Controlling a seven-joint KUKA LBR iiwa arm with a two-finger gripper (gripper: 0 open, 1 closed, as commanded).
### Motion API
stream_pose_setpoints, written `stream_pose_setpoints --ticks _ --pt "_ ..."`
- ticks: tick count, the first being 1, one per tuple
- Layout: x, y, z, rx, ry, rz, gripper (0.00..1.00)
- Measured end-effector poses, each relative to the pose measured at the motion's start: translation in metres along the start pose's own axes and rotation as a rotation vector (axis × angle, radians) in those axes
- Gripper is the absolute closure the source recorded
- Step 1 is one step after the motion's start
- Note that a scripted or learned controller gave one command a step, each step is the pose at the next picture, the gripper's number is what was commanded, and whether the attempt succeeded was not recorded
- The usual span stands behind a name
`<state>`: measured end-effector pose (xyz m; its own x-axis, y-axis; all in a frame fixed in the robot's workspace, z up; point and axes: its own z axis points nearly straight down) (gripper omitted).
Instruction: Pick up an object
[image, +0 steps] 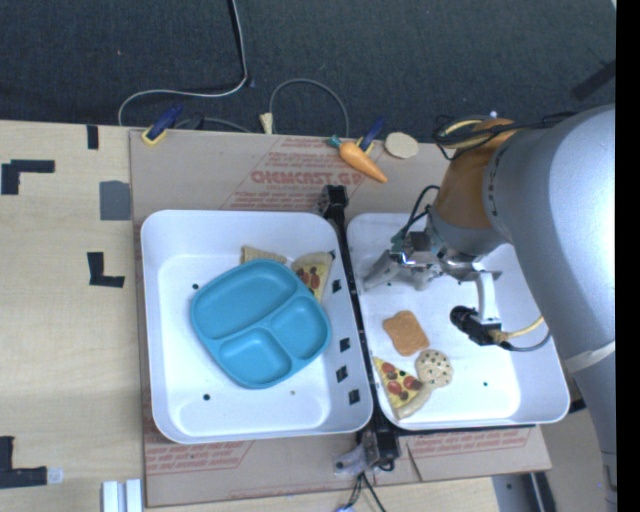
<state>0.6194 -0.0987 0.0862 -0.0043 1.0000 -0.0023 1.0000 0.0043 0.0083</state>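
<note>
Hovering gripper (385, 270), jaws spread and empty, sits short of toast (405, 331); closing now likely grabs nothing, or scrapes bin (500, 400).

A toy carrot (361, 161) and a pale round disc (402, 146) lie on the cardboard sheet (270, 172) behind the bins.

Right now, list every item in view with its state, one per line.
End effector: low in the right bin, holding nothing visible.
Blue divided plate: flat in the left bin, partly covering food pieces.
Pizza slice: lying flat in the right bin.
Cookie: flat, beside the pizza slice.
Toast piece: flat, right bin.
Carrot: lying outside the bins.
</note>
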Motion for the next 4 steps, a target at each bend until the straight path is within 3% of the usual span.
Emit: stream_pose_setpoints --ticks 1,2,3,4 --pt "-0.002 -0.063 -0.002 0.001 -0.001 0.004 0.00" --pt "0.005 -0.106 -0.002 -0.002 -0.002 0.004 0.00" --pt "-0.002 -0.029 0.000 0.003 0.001 0.002 0.00" --pt "-0.003 -0.058 -0.002 -0.001 -0.001 0.003 0.00"
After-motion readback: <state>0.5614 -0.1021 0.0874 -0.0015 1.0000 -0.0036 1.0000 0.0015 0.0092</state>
